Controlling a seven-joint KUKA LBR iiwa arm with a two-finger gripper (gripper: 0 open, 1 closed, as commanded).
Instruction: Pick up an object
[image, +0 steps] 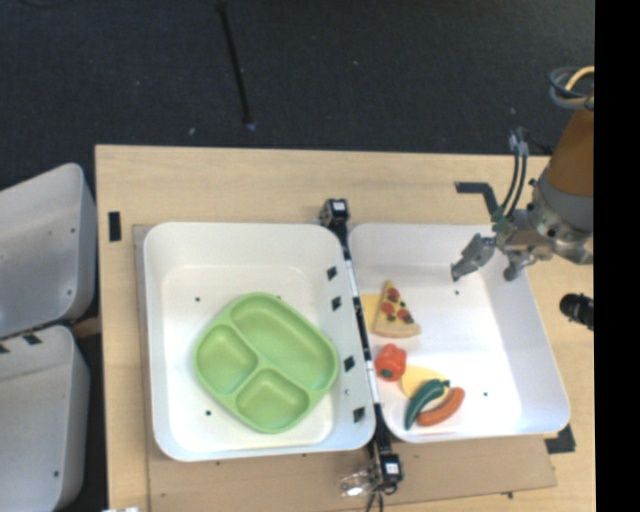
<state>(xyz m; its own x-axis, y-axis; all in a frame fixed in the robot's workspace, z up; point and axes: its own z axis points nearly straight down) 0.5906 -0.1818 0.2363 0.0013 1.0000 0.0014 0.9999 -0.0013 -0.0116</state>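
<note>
The right bin (520, 350) holds several toy foods along its left side. A pizza slice (393, 310) lies uppermost, with a red pepper (391, 361) below it. Further down are a yellow piece (420, 379), a green chili (427, 398) and an orange sausage (447, 406), bunched together. My gripper (490, 264) hangs over the bin's upper right part, well to the right of and above the pizza slice. Its fingers are spread open with nothing between them.
A green divided plate (265, 361) lies in the left bin (170, 300). Black clips (334, 211) sit along the ridge between the bins. White chairs (40, 260) stand left of the bench. The wooden bench top (300, 180) surrounds both bins.
</note>
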